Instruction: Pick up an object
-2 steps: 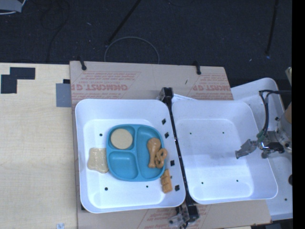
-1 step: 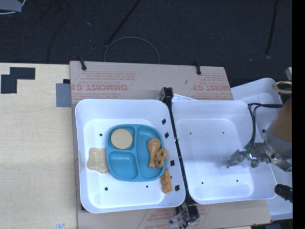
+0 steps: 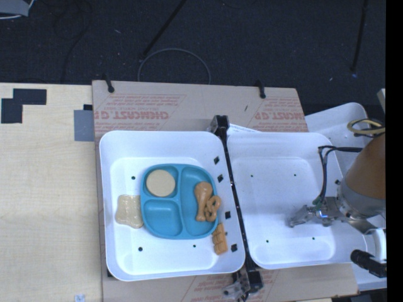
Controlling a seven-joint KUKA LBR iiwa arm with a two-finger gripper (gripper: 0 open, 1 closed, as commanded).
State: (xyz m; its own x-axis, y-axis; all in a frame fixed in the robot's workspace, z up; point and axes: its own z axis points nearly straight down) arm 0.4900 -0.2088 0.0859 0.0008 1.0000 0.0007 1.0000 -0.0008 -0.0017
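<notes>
While the tool [image 3: 301, 218] sits low over the right bin [image 3: 283, 168], near that bin's right side, every object worth picking lies in the left bin [image 3: 119, 156], well apart from it. Whether the tool is spread or closed cannot be told from this slanted view, and nothing shows between its tips.

In the left bin a blue divided tray [image 3: 173, 222] holds a round tan disc [image 3: 160, 182] in its upper-left compartment and a tan pretzel-like piece [image 3: 206, 201] in its right compartment. A pale toast-like piece [image 3: 129, 211] lies just beside the tray's left edge, and a small tan piece [image 3: 220, 239] rests by its lower-right corner, close to the divider between the bins.

The likely trouble is a close on bare bin floor, since no object lies beneath the tool. Reaching across, it could also clip the divider, or nudge the tray and shift its contents; the flat disc looks hard to pinch.
</notes>
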